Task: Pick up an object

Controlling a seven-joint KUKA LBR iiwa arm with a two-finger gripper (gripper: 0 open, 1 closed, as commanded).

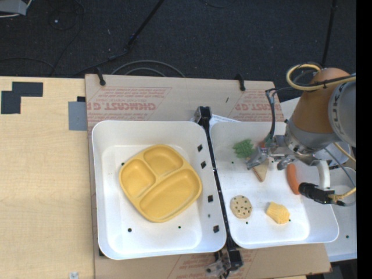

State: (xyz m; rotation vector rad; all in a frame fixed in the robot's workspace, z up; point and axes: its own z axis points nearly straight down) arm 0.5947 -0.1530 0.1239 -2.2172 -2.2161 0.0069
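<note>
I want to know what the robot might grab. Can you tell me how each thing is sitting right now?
Yellow tray: flat in the left bin.
Green piece: lying in the right bin.
Tan wedge: lying beside the gripper.
Orange stick: lying flat.
Cookie: lying flat.
Yellow chunk: lying alone.

A robotics lab: an arm (pixel 317 106) reaches over two white bins (pixel 110 156) set on cardboard (pixel 145 97) on a plywood tabletop (pixel 40 185), with cables (pixel 145 22) trailing across dark carpet (pixel 232 34) behind.
</note>
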